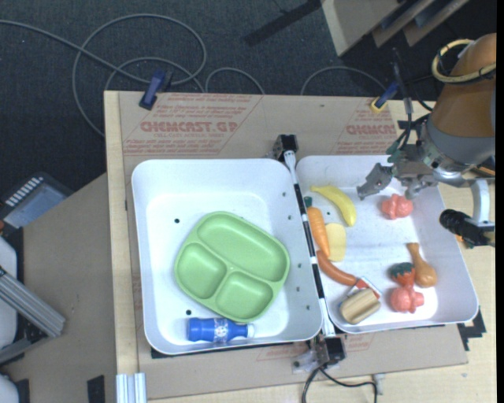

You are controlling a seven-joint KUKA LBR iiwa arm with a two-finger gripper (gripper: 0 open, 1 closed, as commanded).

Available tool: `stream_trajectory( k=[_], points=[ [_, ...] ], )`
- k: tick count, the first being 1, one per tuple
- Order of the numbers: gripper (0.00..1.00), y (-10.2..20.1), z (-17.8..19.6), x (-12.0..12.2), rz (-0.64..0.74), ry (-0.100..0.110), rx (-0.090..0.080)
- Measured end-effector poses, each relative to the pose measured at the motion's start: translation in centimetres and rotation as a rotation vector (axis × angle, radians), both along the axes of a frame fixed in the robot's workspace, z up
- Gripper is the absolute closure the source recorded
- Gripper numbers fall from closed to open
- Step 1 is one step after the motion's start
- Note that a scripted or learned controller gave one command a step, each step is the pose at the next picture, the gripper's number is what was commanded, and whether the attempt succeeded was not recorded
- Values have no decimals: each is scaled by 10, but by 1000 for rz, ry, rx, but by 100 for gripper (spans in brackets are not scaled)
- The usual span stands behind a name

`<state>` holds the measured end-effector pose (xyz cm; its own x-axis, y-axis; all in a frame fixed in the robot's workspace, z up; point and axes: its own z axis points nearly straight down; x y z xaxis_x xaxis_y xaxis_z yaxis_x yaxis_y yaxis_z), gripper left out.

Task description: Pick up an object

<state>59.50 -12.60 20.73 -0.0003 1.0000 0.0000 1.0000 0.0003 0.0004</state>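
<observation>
gripper [391,183] is hanging with fingers apart, holding nothing, beside pink toy [397,207]; likely light, rigid, slippery; gripping across its middle looks best.

A dark carpeted floor [63,94] is seen around the bench, with thin grey cables [142,47] looped across it up and left of the fingers. The bench top is covered by a brown printed board [197,126], held by blue clamps [153,88]. A pale box [394,24] is seen above the fingers.
</observation>
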Motion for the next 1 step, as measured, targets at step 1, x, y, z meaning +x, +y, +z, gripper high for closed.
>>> stream_trajectory(
  k=[1],
  points=[
    [0, 21, -123, 27, -1, -1, -1]
  ],
)
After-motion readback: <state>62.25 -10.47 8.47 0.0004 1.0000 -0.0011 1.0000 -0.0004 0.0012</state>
